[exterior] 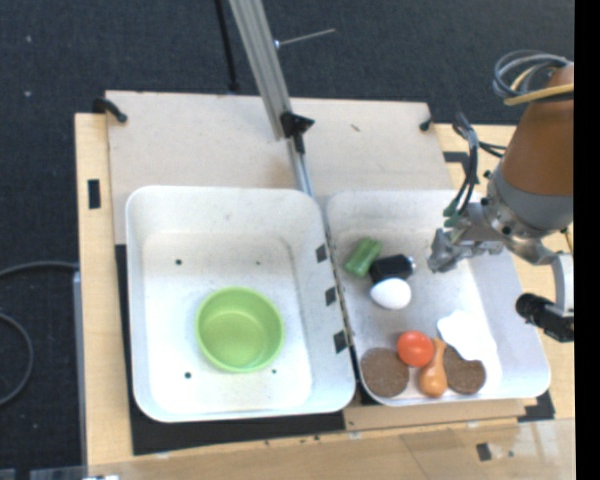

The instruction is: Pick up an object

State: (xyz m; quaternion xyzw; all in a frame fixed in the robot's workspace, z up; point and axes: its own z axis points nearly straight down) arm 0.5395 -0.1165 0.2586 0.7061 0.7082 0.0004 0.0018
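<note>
The right bin (380,208) holds a green block (362,257), a black piece (391,266), a white egg-shaped object (390,293), a red ball (415,348), an orange pear-shaped piece (434,376), two brown discs (385,370) and a white flat piece (463,334). My gripper (442,251) hangs over the right bin's middle, to the right of the black piece and apart from it. The grey wrist with the orange band (540,158) rises behind it. Nothing shows between the fingers.
The left bin (150,218) holds a green bowl (240,329). A slanted metal pole (265,58) comes down to the gap between the bins at the back. Cables loop at the upper right.
</note>
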